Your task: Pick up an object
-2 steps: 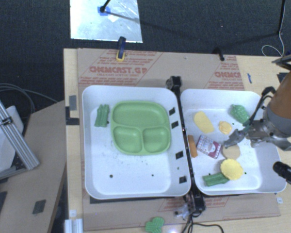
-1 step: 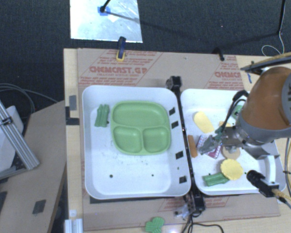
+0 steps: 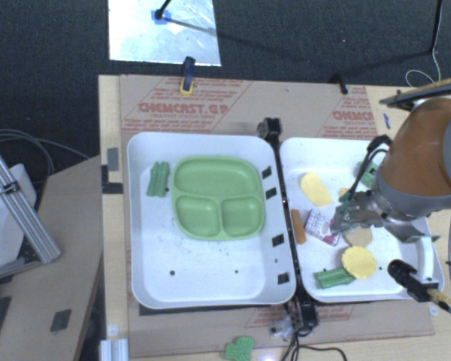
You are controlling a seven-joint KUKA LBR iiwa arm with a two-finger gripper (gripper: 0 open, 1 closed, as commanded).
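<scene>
- The claw [image 3: 344, 218] hangs low in the right bin [image 3: 301, 156], over a crowded patch: a pink-and-white packet [image 3: 320, 226] just beside it, a tan disc [image 3: 358, 236] under the wrist.
- Likely risk, as I judge it: the tips close on two neighbours at once, or nudge the packet against the orange stick [image 3: 298, 226] and grip nothing.
- Whether the claw is wide or narrow, I cannot tell; nothing is visibly held.
- The arm [image 3: 421, 164] reaches in from the right, its wrist bent steeply down.
- Other candidates: a yellow piece [image 3: 315, 189], a yellow round [image 3: 358, 262], a green piece [image 3: 334, 278].
</scene>
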